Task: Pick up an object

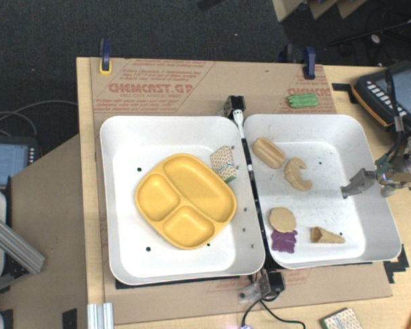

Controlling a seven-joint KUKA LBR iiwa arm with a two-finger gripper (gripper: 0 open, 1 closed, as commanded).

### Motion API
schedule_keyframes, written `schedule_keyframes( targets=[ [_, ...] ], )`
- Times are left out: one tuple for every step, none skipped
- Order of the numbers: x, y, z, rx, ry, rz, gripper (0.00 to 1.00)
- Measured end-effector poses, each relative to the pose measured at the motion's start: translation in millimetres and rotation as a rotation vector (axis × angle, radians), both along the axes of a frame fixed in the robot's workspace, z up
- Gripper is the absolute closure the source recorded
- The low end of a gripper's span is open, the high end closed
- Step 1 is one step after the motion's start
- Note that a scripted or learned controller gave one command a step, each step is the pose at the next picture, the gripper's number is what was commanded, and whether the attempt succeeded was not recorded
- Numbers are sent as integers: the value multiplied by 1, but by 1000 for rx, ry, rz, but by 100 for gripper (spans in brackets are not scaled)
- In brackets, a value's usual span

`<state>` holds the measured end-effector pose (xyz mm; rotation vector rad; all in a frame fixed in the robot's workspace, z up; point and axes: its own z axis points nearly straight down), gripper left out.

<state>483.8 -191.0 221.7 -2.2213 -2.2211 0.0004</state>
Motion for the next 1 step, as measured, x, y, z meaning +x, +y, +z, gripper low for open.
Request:
schedule_keyframes(
  targets=[
    [113,-22,-15,-5,-10,5,0]
  ],
)
